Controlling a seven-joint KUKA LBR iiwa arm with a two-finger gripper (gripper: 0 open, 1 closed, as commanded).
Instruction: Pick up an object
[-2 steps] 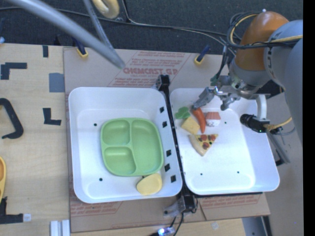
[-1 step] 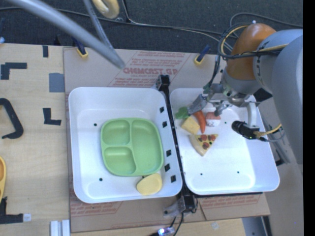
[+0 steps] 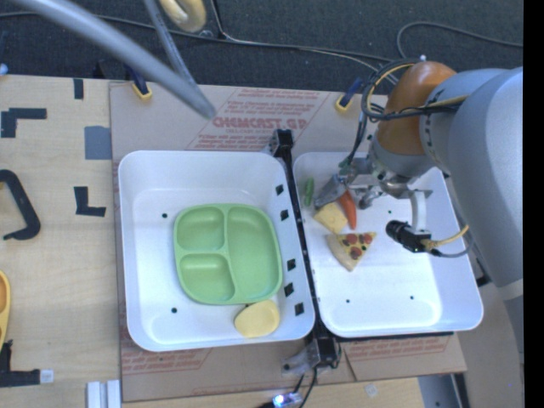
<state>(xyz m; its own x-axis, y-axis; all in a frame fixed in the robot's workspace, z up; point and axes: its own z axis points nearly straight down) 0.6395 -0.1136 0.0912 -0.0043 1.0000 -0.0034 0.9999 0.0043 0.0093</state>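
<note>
One carrot [image 3: 349, 210], near-upright, slightly tilted

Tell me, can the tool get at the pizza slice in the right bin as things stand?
Probably yes. The pizza slice lies uncovered just below the tool, touching only a yellow piece at its upper left.

Bright, even overhead light; soft focus throughout.
Both white bins [image 3: 136, 253] glare almost to blank, with faint shadows along their inner walls. The grey arm [image 3: 484, 134] is blurred at the frame edge, and a pale bar [image 3: 93, 32] top left is smeared out of focus.
</note>
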